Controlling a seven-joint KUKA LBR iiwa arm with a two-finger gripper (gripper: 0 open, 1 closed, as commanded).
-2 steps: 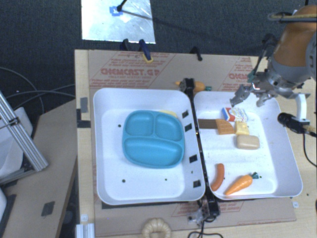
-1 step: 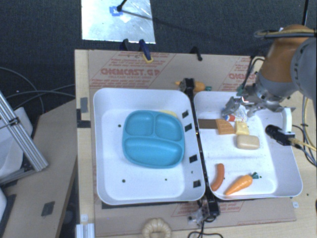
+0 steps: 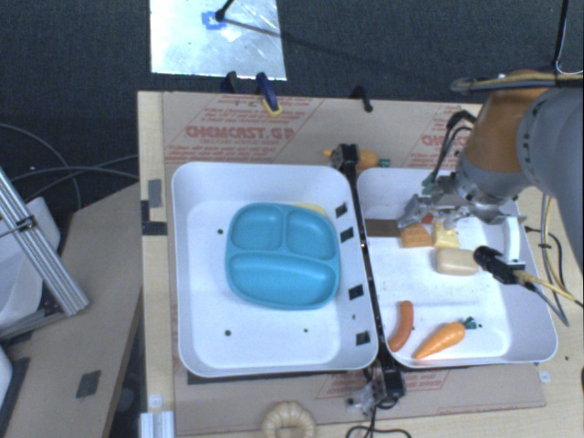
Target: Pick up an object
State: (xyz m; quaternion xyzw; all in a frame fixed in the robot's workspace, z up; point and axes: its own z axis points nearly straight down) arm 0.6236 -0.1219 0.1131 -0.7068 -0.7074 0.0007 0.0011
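Two bins (image 3: 274,354); pincer (image 3: 429,210) low over right-bin food pieces (image 3: 436,237), its grip seemingly unreadable.

The bench carries 2 shallow white bins side by side. The left bin (image 3: 205,336) holds a blue divided plate (image 3: 281,254) with 3 compartments, lying flat near the bin's middle; a pale yellow thing peeks out from behind its far edge. The arm (image 3: 525,135) reaches in from the right, and its gripper (image 3: 436,203) sits low over the far part of the right bin (image 3: 529,331). Just beneath it lie an orange-tan block (image 3: 416,236), a pale yellow piece (image 3: 446,237) and a cream oblong item (image 3: 454,261), close together. Nearer the front edge lie a small sausage (image 3: 401,324) and a toy carrot (image 3: 442,338), apart from each other.
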